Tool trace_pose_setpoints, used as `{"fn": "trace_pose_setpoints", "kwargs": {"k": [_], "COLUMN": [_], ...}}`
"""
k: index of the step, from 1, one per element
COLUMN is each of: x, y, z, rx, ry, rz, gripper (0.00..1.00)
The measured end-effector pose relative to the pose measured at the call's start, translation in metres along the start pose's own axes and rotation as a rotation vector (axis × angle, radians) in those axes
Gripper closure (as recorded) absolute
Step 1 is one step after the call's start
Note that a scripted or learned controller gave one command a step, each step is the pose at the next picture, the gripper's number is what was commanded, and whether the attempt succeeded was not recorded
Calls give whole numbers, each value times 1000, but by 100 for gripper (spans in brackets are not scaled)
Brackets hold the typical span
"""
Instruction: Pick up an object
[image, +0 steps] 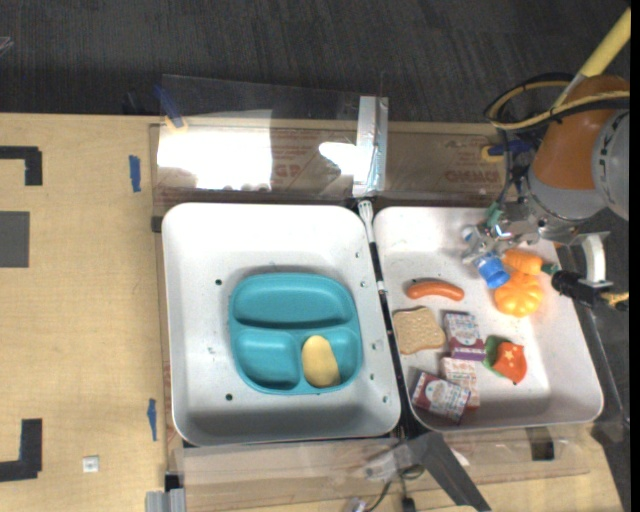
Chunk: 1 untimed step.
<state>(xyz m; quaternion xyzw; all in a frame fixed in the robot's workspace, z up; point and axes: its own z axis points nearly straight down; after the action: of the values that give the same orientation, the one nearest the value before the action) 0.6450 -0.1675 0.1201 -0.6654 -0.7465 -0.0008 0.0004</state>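
Carton (441, 394) at front; blue object (491, 271) just below pincer (484, 236).

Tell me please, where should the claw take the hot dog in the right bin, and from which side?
Probably at the middle of the hot dog, coming from straight above. It lies flat and long, roughly left to right, with bare bin floor on both long sides, so the fingers would close across its narrow width.

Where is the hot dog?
The hot dog lies in the right bin, near its left wall, just above the slice of bread.
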Motion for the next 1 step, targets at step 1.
{"fn": "trace_pose_setpoints", "kwargs": {"k": [1], "x": [-26], "y": [-46], "z": [-101], "rx": [-9], "ry": [-7], "rz": [39], "gripper": [100]}}
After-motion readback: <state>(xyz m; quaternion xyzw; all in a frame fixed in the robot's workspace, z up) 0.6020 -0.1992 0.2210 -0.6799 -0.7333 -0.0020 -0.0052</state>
